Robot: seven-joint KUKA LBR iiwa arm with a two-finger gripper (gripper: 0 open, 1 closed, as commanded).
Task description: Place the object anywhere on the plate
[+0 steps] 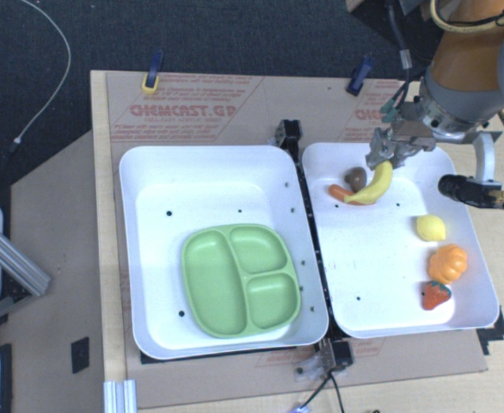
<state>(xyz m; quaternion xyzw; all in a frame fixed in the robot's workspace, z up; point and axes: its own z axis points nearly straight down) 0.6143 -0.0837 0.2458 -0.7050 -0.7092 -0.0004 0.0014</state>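
Observation:
A green plate (207, 286) with three compartments lies in the left bin (149, 188), toward its front. In the right bin (381, 291) a yellow banana (369, 189) lies near the back left corner. Its upper end sits right under my gripper (386, 158). The gripper hangs over that end, at the back of the right bin. A small brown round item (355, 177) and an orange carrot piece (339, 194) touch the banana's left side.
Along the right bin's right side sit a yellow lemon (430, 227), an orange round fruit (447, 263) and a red strawberry (435, 295). A black ridge (310, 231) separates the two bins. The arm (467, 67) reaches in from the upper right.

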